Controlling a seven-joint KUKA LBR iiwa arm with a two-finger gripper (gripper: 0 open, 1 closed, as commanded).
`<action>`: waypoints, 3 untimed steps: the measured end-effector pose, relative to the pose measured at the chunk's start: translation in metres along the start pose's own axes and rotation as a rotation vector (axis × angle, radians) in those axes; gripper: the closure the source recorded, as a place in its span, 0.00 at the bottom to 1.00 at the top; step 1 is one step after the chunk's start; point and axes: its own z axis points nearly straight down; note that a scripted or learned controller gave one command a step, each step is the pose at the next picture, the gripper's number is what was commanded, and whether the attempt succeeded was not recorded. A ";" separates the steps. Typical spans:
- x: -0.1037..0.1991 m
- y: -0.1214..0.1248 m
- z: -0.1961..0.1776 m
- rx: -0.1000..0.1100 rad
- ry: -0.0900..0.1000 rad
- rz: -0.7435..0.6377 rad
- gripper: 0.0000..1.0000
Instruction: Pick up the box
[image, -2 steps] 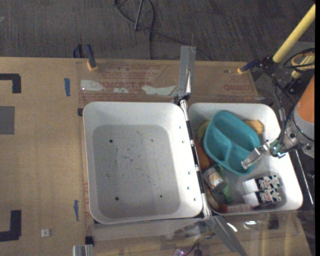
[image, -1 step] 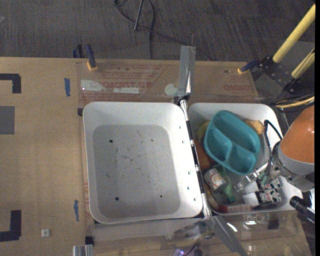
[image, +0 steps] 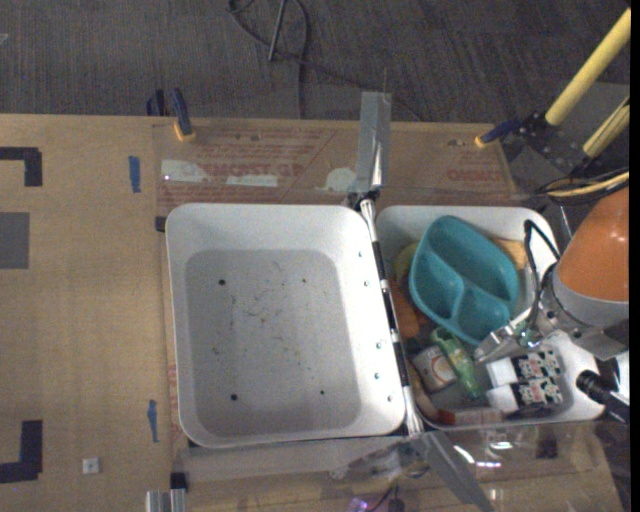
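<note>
Presently the gripper (image: 515, 338) sits low in the right bin (image: 560, 418), just above the box (image: 530, 381) at that bin's front; whether it is parted cannot be told. Risk: crowding from the teal tray (image: 465, 278) and green bottle (image: 462, 365) could spoil the grasp (judgement only). The box's printing is illegible.

So the grey arm with the orange band (image: 600, 265) comes in from the right over the right white bin (image: 400, 222), claw (image: 515, 340) low among the clutter: a teal divided plastic tray (image: 465, 280), a green bottle (image: 462, 365), a small black-and-white printed box (image: 535, 380). The left white bin (image: 190, 300) sits beside it on the tan worktop (image: 80, 300).
</note>
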 end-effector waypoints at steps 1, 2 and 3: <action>0.073 -0.001 -0.002 -0.011 -0.021 -0.158 0.00; 0.028 -0.018 -0.001 -0.015 -0.012 -0.175 0.00; 0.075 -0.001 -0.003 -0.008 -0.025 -0.148 0.00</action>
